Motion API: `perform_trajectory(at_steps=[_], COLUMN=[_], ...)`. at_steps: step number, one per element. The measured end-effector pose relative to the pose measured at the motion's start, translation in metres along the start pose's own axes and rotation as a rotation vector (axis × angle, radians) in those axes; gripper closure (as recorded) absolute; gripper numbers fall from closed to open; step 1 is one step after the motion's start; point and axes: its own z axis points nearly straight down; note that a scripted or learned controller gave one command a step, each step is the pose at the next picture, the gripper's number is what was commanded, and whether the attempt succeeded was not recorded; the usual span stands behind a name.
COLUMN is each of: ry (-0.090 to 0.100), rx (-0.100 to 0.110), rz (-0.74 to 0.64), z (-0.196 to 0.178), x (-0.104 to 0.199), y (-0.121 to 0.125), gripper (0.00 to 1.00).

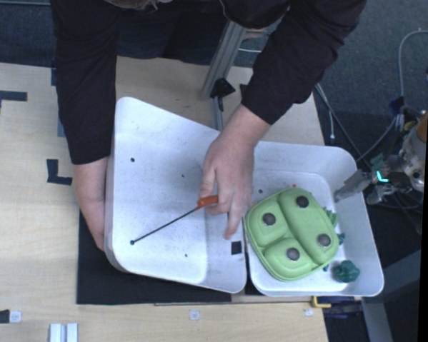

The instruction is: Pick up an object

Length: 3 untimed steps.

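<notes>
Fingers (347,186): state unclear | green moulded tray (291,234) in right bin, nearby, apart

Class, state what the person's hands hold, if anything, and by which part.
One hand grips the thin tool by its orange handle; the other hand holds the left bin by its edge.

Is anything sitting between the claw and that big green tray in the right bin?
Nothing visible. The claw sits at the right bin's upper right rim, with bare white floor between it and the green tray. The person's hand is on the tray's far side.
</notes>
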Motion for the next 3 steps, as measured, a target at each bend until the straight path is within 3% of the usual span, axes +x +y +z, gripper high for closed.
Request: perform_trajectory(at_steps=[1, 3], ry=[0.0, 0.001], rx=[0.0, 0.005], rz=[0.0, -0.001], z=[0.0, 0.099], x=[0.0, -0.006], y=[0.0, 0.005], gripper=[0.0, 0.0])
